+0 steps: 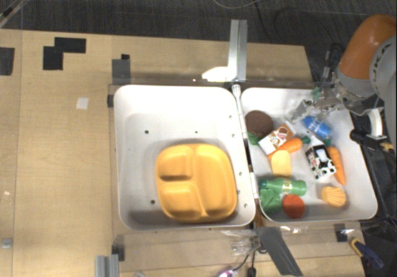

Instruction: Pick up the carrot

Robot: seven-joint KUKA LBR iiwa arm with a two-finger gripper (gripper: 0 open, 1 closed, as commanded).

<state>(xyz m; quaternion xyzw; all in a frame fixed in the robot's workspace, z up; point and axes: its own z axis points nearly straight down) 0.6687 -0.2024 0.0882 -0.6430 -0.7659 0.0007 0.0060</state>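
Pale wood tabletop (pixel 56 164) under a slanted overhead camera carries two shallow white bins side by side, with dark carpet and a loose cable beyond. From the right the grey arm reaches in, orange band (pixel 366 43) catching the light, and its claw (pixel 322 99) hangs over the far corner of the right bin (pixel 366 204); whether it is open or closed I cannot tell (glare and metal blur together there).

Nearer the camera than the claw, just off toward the bin's outer wall, the carrot (pixel 337 165) lies lengthwise: a smooth, tapered orange toy, likely hard plastic. It touches a black-and-white carton (pixel 319 162) on its inner side. Closer to the claw sits a blue bottle (pixel 317 127), almost beneath it. Further along are a waffled yellow piece (pixel 334 196), a red tomato (pixel 294 206) and a green bottle (pixel 282 186).

Across the divider, well away from the claw, a glossy yellow tray (pixel 196 180) with moulded compartments fills the left bin (pixel 133 114).

The risk, as I judge it: the carrot is slim and slick, wedged between carton and wall, so a descent slightly off could pinch the carton or skid the carrot aside. A second orange piece (pixel 291 144) nearby could also draw a mistaken grasp.
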